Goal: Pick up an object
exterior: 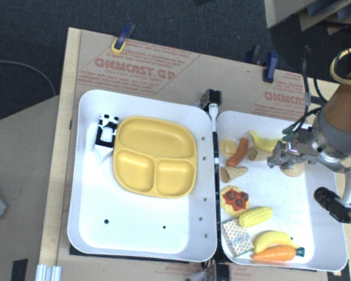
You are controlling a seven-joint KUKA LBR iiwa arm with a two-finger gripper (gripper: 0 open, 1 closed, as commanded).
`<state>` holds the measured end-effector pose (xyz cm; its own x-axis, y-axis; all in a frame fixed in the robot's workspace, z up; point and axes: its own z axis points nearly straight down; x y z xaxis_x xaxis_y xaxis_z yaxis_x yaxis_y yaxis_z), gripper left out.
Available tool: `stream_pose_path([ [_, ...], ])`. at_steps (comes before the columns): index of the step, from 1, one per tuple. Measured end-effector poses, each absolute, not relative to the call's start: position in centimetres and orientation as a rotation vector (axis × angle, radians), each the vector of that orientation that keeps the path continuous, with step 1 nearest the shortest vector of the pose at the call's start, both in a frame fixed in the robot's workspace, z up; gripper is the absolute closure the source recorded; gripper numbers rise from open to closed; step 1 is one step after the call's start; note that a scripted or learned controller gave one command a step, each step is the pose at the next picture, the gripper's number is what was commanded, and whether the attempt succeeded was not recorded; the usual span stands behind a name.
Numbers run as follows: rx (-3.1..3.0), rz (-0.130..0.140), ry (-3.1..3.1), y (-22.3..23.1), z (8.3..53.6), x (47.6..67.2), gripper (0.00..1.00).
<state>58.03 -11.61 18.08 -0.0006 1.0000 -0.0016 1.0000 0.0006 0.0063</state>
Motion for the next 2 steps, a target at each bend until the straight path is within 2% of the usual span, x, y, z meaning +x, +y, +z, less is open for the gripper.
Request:
stream_pose_path([
  [1,2.216,0.006,2.218,-11.6,22.8,58.2,1.0],
  [2,2.22,0.0,2.229,-7.4,23.6,55.2,1.0],
])
